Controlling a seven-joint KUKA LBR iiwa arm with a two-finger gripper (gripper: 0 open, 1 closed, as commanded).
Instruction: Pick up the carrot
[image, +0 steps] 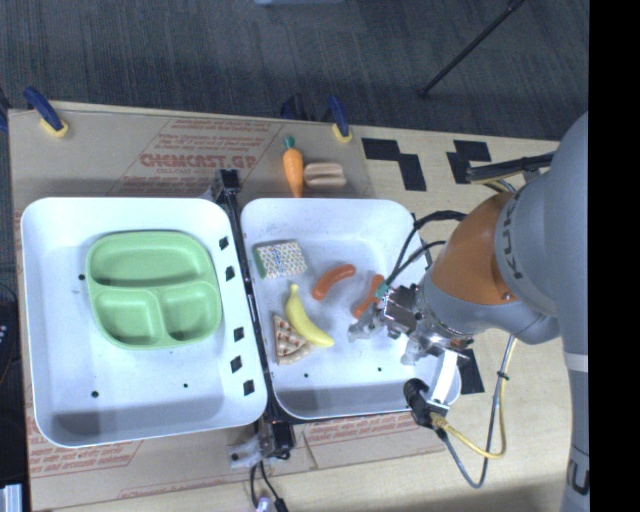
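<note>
The gripper (366, 326) is down low inside the right-hand white plastic bin (400, 218), at about four o'clock on its floor. Open or closed? The wrist bulk blocks it, so I cannot tell.

Where's the target? The orange toy carrot with the green top (292, 170) isn't in a bin at all. It lies on the printed cardboard sheet (190, 155), just past the right bin's twelve o'clock rim, with the tan hot-dog bun (324, 176) at its three o'clock.

Just at the gripper's one o'clock there's a small orange-red piece (375, 290), too hidden to identify. The red sausage (333, 281), yellow banana (306, 318) and waffle wedge (288, 340) are out towards nine o'clock from the gripper.

My read is that this is the approach stage, with nothing picked. If the carrot on the cardboard is the target, the next move calls for a lift clear of the bin wall, travel towards twelve o'clock, then a descent across the carrot's narrow body.
</note>
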